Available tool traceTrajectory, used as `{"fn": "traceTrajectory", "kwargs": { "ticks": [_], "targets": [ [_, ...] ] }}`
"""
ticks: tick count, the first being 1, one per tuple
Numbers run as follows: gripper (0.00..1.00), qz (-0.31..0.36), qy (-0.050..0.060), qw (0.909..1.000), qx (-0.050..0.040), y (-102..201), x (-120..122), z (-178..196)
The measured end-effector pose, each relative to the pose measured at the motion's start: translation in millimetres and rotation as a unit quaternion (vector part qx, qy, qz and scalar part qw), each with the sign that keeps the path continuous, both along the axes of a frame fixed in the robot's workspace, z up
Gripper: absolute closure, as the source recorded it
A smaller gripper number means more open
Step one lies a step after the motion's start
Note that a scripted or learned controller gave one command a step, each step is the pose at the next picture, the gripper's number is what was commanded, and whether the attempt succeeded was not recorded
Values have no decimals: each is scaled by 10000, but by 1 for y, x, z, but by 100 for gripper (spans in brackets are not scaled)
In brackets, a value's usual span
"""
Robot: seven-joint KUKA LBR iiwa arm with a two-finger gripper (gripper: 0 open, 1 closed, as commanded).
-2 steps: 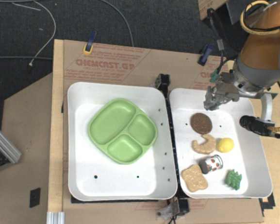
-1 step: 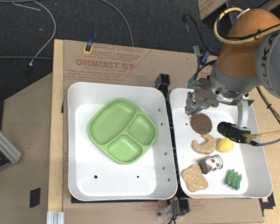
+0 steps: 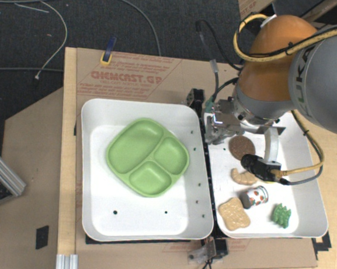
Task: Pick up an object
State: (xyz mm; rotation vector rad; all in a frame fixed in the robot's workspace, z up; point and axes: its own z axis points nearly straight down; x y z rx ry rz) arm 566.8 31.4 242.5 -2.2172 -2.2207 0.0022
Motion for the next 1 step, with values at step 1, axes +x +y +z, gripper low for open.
{"fn": "traceTrajectory", "kwargs": {
  "ticks": [1],
  "targets": [
    [100, 3, -1, 10000, -2, 50, -8, -9]
  ]
}}
